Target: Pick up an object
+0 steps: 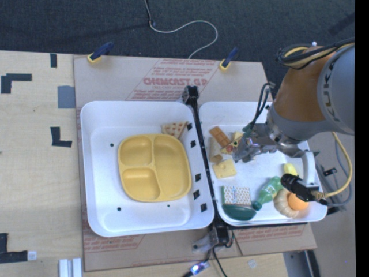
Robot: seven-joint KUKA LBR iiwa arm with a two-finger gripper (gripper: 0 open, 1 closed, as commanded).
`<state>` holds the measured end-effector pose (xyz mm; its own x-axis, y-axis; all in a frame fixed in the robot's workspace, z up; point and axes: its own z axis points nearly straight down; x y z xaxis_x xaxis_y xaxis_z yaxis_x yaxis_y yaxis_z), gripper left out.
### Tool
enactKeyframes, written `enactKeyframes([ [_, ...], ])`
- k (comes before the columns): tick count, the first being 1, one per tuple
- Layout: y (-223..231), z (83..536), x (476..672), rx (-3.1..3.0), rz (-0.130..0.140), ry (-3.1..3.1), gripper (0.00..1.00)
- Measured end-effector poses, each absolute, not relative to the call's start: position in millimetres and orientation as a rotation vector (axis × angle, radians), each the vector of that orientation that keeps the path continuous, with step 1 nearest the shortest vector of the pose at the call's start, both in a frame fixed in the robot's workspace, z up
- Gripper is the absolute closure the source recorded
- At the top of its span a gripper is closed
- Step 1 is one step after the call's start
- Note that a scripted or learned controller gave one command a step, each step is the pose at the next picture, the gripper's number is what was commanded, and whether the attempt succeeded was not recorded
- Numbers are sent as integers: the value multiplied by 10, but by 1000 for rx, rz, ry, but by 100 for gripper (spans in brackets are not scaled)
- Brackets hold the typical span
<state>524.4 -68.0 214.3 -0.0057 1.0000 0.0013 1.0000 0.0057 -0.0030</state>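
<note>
My gripper (pixel 245 150) hangs low over the middle of the right bin (pixel 262 109), below the arm's orange band. It sits just right of a small cluster: a brown bread-like piece (pixel 219 137), a yellow bit (pixel 238 137) and a pale yellow cheese square (pixel 225 169). Nothing shows between the fingers. Further right and nearer lie a green bottle (pixel 267 192), a dark green bowl-shaped piece (pixel 239 213), a checked packet (pixel 237 194), an orange (pixel 297 203) on a tan ring, and a yellow piece (pixel 290 169).
The left bin (pixel 95 172) holds a yellow divided plate (pixel 154 167) and a cracker-like piece (pixel 175 129) at its far edge. Black clips line the divider between the bins. A cable runs across the dark floor at the back.
</note>
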Motion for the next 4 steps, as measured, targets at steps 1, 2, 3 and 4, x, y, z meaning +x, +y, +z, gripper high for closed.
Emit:
enactKeyframes([
  [1,-200,2283,5266,-2212,0,-2227,100],
  [2,175,2130,5294,-2214,4,-2224,100],
  [3,121,2197,5402,-2218,2,-2223,100],
  [4,127,2216,5204,-2220,5,-2220,100],
])
